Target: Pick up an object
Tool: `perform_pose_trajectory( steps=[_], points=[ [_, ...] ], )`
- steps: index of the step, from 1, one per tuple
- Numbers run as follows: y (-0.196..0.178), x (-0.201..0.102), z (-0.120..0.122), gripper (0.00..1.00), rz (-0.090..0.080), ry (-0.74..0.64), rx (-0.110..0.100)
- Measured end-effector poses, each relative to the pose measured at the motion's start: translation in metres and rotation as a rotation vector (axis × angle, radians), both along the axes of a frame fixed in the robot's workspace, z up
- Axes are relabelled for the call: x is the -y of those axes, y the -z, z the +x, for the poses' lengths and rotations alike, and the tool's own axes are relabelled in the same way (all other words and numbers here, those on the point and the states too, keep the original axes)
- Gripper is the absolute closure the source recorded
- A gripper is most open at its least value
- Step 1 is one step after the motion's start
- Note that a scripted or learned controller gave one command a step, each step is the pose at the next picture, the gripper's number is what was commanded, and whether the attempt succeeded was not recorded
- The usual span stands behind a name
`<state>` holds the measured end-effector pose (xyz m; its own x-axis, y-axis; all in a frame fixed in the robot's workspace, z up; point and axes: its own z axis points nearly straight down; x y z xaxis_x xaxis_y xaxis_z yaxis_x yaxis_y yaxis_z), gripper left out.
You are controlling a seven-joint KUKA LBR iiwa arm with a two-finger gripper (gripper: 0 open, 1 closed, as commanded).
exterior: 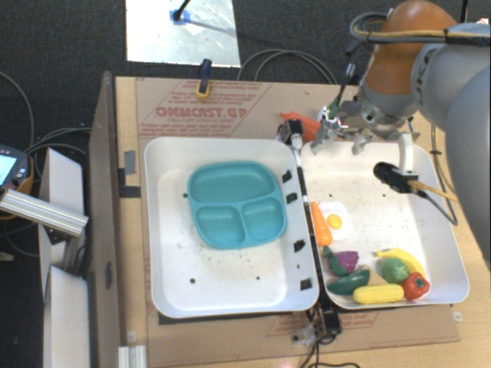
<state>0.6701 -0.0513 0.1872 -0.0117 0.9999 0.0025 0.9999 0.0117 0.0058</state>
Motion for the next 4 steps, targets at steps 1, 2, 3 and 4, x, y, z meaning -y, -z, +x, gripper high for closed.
perform_pose_trajectory(
  steps=[1,2,3,4],
  points=[
    [-0.009,0.006,0.000,1.00,-0.002,0.006,0.001],
    [-0.021,0.002,-0.001,1.00,-0.002,0.007,-0.002],
    [-0.048,-0.108,-0.001,1.00,0.001,-0.001,-0.001],
    [-0.080,-0.012,-0.001,1.00,-0.005,0.016,-0.001]
  ],
)
